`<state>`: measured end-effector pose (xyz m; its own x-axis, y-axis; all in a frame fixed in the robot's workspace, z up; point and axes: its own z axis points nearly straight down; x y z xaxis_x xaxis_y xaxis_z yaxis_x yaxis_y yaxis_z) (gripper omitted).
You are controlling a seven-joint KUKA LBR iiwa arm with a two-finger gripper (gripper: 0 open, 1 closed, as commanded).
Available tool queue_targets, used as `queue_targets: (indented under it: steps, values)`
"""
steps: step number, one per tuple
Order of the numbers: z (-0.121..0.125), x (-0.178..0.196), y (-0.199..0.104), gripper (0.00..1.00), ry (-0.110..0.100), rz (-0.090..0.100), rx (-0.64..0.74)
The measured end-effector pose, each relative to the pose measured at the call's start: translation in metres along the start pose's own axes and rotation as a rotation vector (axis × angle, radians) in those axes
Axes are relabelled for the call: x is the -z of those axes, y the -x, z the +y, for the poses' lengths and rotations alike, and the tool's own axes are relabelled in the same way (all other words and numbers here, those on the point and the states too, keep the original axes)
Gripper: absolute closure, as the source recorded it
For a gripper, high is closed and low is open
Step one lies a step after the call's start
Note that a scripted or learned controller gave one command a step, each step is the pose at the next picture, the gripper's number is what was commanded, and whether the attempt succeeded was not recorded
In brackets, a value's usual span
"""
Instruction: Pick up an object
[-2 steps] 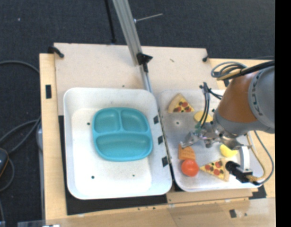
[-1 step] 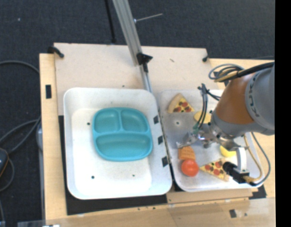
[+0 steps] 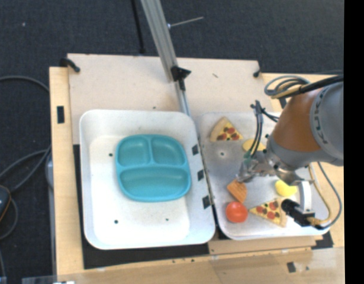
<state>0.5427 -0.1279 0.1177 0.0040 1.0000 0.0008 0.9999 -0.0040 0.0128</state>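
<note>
Poised low in the right bin (image 3: 224,158) just above the orange wedge (image 3: 237,190), likely lining up a pick, tool (image 3: 250,171) state impossible to tell, red ball (image 3: 236,212) near beside it.

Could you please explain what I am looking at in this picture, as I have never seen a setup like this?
This is a robot arm, grey with an orange band, reaching in from the right over a bench. One fixed camera looks down at a slant. On the bench sit two shallow white bins. The left bin holds a blue divided plate. The right bin holds toy food: two pizza slices, a red tomato, an orange piece and a yellow piece. The arm's tool hangs low, just above the orange piece. I cannot tell whether it grips anything.
</note>
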Motion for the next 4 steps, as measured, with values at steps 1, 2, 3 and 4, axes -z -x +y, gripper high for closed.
queue_targets:
  steps: [1,2,3,4]
  values:
    - [-0.001,0.062,-0.004,1.0,-0.005,-0.003,0.007]
    - [0.002,0.123,-0.012,1.0,-0.004,-0.003,0.008]
    - [0.004,0.177,-0.01,1.0,-0.005,-0.003,0.008]
    - [0.007,0.17,-0.062,1.0,-0.011,0.0,0.011]
